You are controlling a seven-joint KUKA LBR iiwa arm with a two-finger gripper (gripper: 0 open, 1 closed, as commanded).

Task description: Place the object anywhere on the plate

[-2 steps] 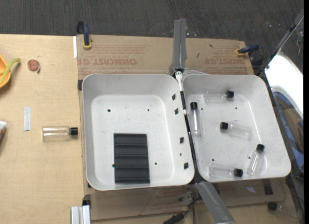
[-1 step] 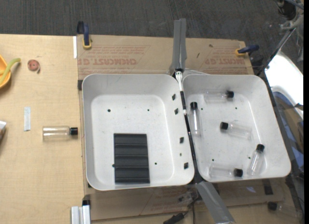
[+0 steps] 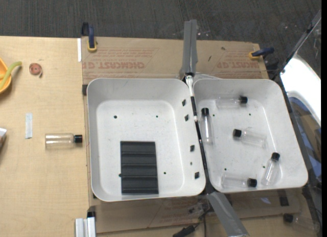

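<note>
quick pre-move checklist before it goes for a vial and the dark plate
1. Vials in the right bin: five clear, black-capped ones lying there, e.g. the middle vial: ok.
2. Vials apart enough to pick singly: ok.
3. Black ribbed plate flat in the left bin: ok.
4. Plate surface bare: ok.
5. Tool state: cannot tell.
6. Stray vial lies on the bench outside both bins: not ok.

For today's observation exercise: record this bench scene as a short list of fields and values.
left bin: holds a black ribbed plate near its front wall
right bin: five clear vials with black caps, lying apart
vial by divider: lies lengthwise, cap to the rear
bench, left of bins: one more clear vial, on its side
</note>
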